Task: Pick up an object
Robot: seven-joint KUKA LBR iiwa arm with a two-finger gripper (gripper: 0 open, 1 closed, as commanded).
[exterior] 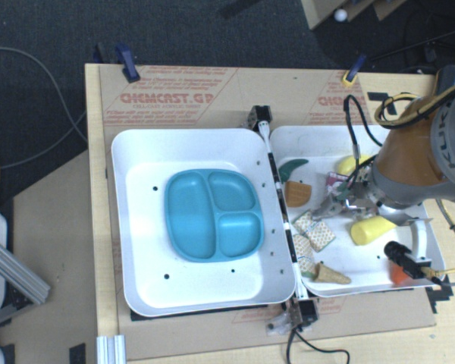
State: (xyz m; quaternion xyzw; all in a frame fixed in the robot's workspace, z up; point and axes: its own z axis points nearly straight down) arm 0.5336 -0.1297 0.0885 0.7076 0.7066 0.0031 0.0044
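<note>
objs (pixel 312 230) in rt bin (pixel 318 136), claw (pixel 340 201) over

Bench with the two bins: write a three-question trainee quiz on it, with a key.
1. True or false: the blue divided plate lies in the left bin.
2. Which bin does the gripper reach into: A left, B right?
3. Fill in: the ice cream cone lies near the right bin's ____ edge.

Key: 1 true. 2 B. 3 front, the edge nearest the camera.
</note>
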